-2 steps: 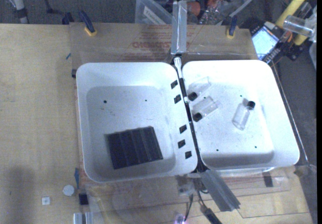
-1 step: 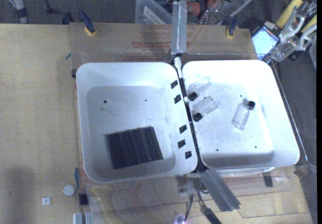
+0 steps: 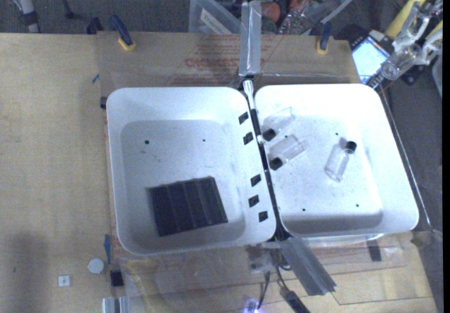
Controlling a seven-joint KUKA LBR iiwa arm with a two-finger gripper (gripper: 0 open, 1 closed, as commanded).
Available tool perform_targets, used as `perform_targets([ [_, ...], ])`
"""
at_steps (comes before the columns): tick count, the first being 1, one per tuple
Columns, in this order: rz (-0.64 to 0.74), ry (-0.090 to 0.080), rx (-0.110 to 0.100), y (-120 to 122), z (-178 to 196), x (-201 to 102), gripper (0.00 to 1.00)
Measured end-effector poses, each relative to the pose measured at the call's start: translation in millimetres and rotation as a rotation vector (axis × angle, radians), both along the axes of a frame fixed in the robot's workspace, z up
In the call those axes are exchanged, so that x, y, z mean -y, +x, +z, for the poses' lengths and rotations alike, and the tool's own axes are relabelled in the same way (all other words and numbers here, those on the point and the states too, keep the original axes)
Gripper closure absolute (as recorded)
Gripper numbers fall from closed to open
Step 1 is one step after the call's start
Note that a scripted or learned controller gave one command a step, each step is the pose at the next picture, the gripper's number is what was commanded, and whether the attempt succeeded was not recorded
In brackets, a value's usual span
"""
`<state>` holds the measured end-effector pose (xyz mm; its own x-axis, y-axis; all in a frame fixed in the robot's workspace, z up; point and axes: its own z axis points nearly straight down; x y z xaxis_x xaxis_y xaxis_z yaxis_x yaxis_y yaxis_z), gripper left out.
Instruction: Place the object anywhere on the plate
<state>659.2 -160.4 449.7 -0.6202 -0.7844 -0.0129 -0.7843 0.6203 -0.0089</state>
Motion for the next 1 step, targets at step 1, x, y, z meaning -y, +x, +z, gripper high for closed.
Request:
perform_targets([
  [1,0.777,-0.011,-0.003,8.4,-13.4,-2.4,1.00],
])
